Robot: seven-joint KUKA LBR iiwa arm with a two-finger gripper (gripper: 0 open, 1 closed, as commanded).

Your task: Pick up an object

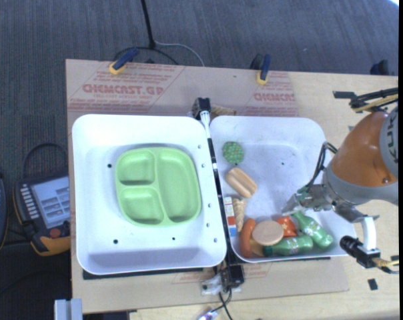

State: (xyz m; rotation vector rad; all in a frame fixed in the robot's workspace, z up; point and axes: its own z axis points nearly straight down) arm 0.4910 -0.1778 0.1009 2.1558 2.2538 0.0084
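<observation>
Seen from above at a slant, a brown tabletop [155, 89] carries two shallow white bins side by side. The left bin [95, 179], left of center in the frame, holds a light green divided plate [158, 185] with three compartments, lying flat in the middle of the bin.

The right bin [281, 142], right of center, holds a heap of toy food. A round green piece [233, 153] lies in its upper left part. Just below it sits a tan bread roll [241, 182], tilted. Along the bottom edge of the bin, crowded together and touching, are an orange carrot-like piece [247, 232], a flat round tan disc [267, 233], a small red piece [287, 226] and green bottle-like pieces [313, 230].

The grey arm with its orange band [365, 155] comes in from the right edge of the frame. Its gripper [300, 204] is low over the lower right part of the right bin, just above the green and red pieces. From here I cannot tell whether the fingers are spread or closed, nor whether anything is between them.

Two clamps [261, 69] grip the tabletop's far edge. A handheld control pendant [45, 205] lies on the dark carpet [55, 19] at the left of the frame.
</observation>
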